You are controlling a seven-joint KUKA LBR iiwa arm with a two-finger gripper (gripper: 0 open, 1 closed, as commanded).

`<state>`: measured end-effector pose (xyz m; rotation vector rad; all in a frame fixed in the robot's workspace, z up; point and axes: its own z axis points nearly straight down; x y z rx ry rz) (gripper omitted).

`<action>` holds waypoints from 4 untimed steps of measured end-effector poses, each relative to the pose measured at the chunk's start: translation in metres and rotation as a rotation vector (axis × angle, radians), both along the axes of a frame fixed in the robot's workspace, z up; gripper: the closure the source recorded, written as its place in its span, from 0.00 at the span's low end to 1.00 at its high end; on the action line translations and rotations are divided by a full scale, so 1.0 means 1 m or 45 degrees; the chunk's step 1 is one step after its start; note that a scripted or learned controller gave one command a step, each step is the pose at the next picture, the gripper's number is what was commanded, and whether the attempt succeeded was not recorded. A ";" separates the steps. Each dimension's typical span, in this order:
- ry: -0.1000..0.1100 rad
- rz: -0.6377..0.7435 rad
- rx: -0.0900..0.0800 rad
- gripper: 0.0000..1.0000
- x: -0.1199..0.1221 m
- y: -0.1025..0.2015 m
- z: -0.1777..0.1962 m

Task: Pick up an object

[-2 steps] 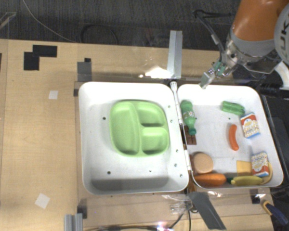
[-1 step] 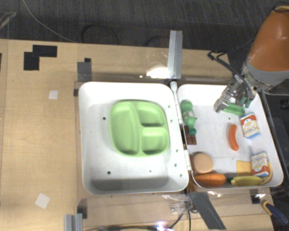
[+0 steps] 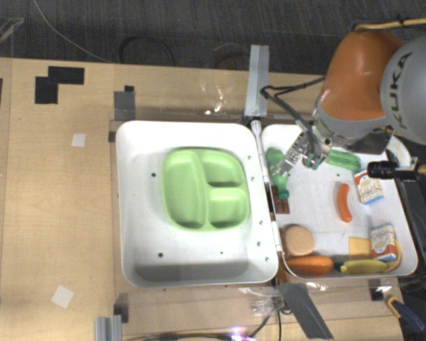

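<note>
Here, above the right bin [image 3: 409,260], my gripper [image 3: 292,156] hangs low over the back-left corner, my wrist slanting in from the right — the only way I reach this bench. Whether it is apart or together I cannot tell; the metal blurs against the white floor. Just beneath and beside it lies a green toy vegetable [image 3: 277,168], likely the thing I am after, pressed close to the wall between the bins, an awkward spot to close on. More toys lie scattered across the same bin: a red sausage [image 3: 344,202], a round bun [image 3: 299,240], a carrot [image 3: 310,265], a banana [image 3: 366,266], two small cartons [image 3: 370,189]. In the left bin [image 3: 138,261] rests a green divided tray [image 3: 204,188], centred. Nothing is lifted yet — the pick looks barely begun.
</note>
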<state>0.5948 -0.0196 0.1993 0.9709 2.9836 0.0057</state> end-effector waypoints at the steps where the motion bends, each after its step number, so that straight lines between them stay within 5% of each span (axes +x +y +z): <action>1: -0.013 0.001 -0.001 1.00 0.002 -0.001 0.013; 2: -0.023 0.006 -0.001 1.00 0.005 0.000 0.026; 3: -0.006 -0.203 -0.002 1.00 0.053 -0.033 0.034; 4: -0.005 -0.117 0.002 1.00 0.054 0.074 0.053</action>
